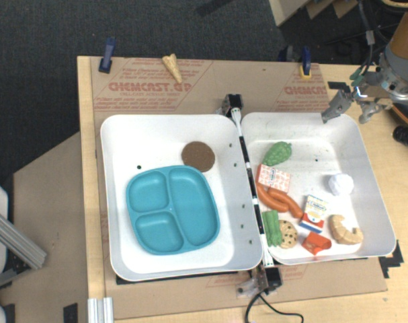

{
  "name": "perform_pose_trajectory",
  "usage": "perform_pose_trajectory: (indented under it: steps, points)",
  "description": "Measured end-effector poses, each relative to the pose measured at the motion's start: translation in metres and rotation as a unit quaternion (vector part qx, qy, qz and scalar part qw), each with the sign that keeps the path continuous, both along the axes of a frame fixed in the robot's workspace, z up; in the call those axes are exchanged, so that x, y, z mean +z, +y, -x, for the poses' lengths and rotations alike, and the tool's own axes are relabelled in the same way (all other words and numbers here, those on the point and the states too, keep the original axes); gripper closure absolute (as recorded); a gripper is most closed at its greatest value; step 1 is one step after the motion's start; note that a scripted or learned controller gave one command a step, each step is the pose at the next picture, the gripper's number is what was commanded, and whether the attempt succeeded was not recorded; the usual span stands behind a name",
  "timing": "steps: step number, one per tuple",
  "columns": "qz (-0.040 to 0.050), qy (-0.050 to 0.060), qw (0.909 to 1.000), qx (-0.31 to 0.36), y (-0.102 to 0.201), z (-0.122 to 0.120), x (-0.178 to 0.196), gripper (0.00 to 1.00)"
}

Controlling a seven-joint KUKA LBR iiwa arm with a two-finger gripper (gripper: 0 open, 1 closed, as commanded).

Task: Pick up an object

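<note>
My gripper [349,112] hangs open over the far right corner of the right bin [372,173], with nothing between its fingers. Below it in that bin lie a green leafy toy [277,153], a red and white packet [273,177], orange sausages [281,199], a white ball [340,184], a small carton [315,211], a bread piece [343,229], a cookie [288,235], a green pickle [271,225] and a red piece [316,243]. All of them sit apart from the gripper.
The left bin [116,153] holds a teal divided plate [172,208] and a brown disc [198,155]. Clamps [107,54] [305,64] grip the board's far edge. A small cone [171,66] lies on the board.
</note>
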State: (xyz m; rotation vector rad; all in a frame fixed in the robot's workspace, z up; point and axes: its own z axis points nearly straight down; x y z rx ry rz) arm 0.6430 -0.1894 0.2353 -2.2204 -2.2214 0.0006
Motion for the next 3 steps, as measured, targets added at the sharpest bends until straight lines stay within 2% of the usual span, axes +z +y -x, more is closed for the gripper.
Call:
perform_pose_trajectory:
  steps: [1, 2, 3]
  points:
    - [-0.0016, 0.006, 1.0000, -0.001, -0.010, 0.029, -0.124, 0.00]
    - [-0.0024, 0.005, 1.0000, -0.001, 0.030, 0.128, -0.131, 0.00]
    - [0.0080, -0.015, 0.9999, -0.001, 0.093, 0.148, -0.143, 0.00]
